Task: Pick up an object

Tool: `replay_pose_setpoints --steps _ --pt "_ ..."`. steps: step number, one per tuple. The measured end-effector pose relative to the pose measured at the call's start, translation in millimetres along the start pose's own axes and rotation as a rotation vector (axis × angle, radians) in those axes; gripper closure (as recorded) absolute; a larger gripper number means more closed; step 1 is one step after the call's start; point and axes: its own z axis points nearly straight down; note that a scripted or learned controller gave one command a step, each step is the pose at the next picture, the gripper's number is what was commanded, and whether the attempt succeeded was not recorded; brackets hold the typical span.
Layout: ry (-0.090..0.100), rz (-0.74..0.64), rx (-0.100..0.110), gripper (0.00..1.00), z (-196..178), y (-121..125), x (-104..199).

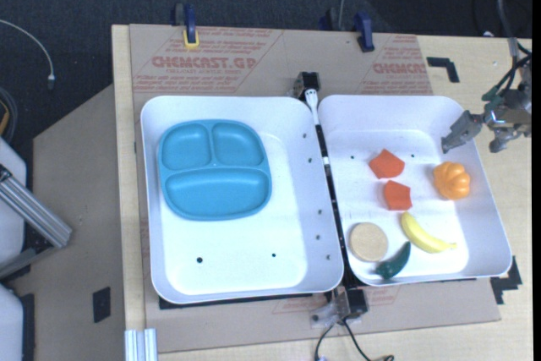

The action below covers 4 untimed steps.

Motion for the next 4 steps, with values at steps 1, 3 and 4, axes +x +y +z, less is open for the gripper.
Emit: replay_pose_setpoints --steps 1,3,4 --pt "-0.003 -0.004 -0.013 0.00 -7.5 2.2 0.9" --pt "0.000 -0.004 -0.008 0.00 103.6 -5.2 8.8" --pt "0.006 -0.005 -0.011 0.00 164.1 -3.6 11.6"
